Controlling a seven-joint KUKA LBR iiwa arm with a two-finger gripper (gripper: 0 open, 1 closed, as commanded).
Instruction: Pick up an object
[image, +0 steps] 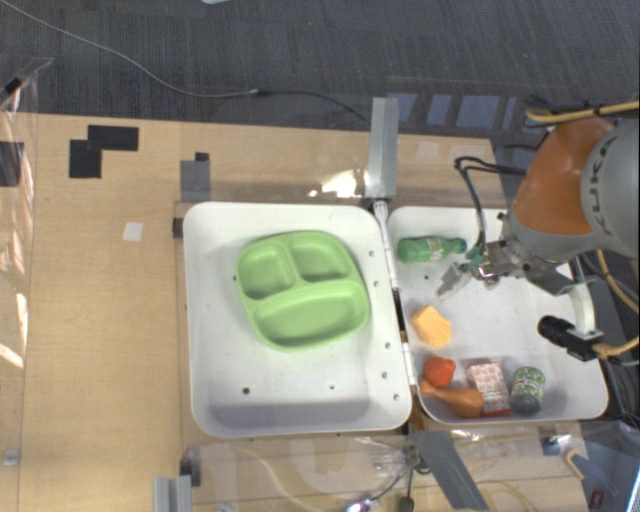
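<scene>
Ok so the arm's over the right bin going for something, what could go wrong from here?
1. The gripper hangs between the green bottle and the yellow wedge, apart from both; a straight descent may close on nothing.
2. The bottle lies on its side near the bin's far wall, so it could roll or be pushed against it.
3. The tomato, carrot, packet and can crowd the near edge, inviting a double grab.

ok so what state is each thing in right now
green plate: right side up, nothing on it, in left bin
green bottle: lying on its side
yellow wedge: flat on the right bin floor
can: upright
gripper: open, holding nothing
</scene>
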